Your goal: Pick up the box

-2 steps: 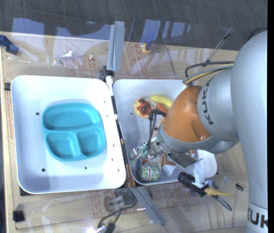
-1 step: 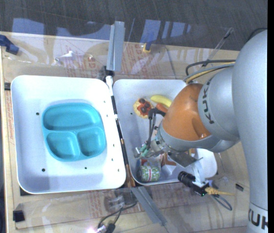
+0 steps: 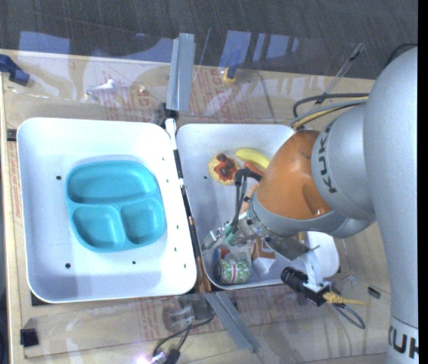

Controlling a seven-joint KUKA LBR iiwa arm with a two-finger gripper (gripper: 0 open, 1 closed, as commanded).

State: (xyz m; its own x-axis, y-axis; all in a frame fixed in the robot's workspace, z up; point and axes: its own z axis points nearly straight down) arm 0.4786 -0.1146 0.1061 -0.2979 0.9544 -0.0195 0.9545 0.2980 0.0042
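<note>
Box identification is uncertain: a small orange-and-white package in the right bin, near its front wall and just right of a green-printed item, is mostly covered by the wrist. From the left, the left bin holds a blue divided tray, while the right bin shows a red-and-yellow item and a banana partly hidden behind the orange band. The arm bends steeply down from the right, placing the hand low over the green-printed item; whether it is released or clenched cannot be told.
</note>
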